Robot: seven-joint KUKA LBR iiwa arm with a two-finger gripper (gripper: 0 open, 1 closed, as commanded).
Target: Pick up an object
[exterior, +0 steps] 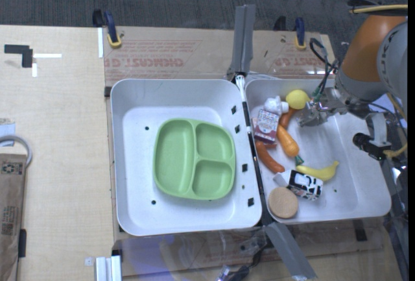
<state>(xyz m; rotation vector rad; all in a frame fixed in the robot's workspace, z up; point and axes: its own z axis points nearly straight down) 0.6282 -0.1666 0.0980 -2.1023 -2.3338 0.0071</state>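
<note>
Over the right bin [363, 198], your gripper [314, 114] hangs low near the back wall, just beside the lemon [297, 99] and the orange carrot [287, 138]. You cannot tell how wide it is. Close by lie a pouch [266, 122], a banana [319, 171] and a round cookie [283, 202]. Your left bin [130, 163] holds 1 green plate [194, 159].

Divided plate [194, 159] in the left bin [123, 143], right bin [363, 198] beside it holding banana [319, 171], carrot [287, 141], lemon [297, 99], pouch [266, 122], cookie [283, 202]
</note>
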